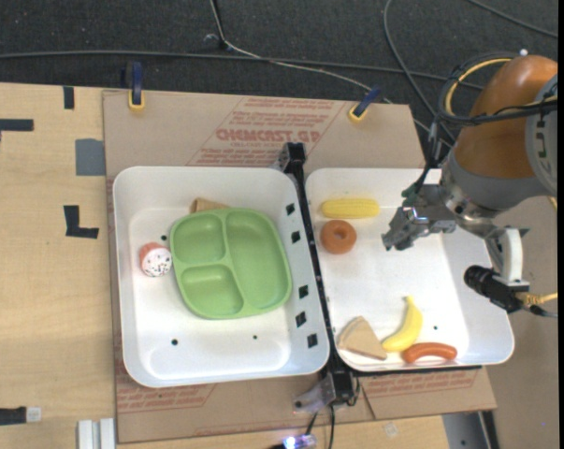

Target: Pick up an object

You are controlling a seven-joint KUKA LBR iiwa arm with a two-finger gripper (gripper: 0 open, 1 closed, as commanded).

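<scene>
The right bin [450, 269] holds a yellow corn cob [350, 209], an orange donut [338, 237], a banana [405, 326], a sandwich wedge [359, 339] and a red sausage [429, 352]. My gripper [400, 234] hangs over the right bin's upper middle, to the right of the donut and below the corn's right end. Nothing shows between its fingers. The left bin [146, 344] carries a green divided plate [231, 262], a small white and red ball [155, 262] and a brown piece [207, 207] partly hidden behind the plate.
A black divider [305, 269] runs between the two bins. The arm's grey body and orange band [506, 110] loom over the right bin's far right corner. Cables trail across the dark floor behind the bench.
</scene>
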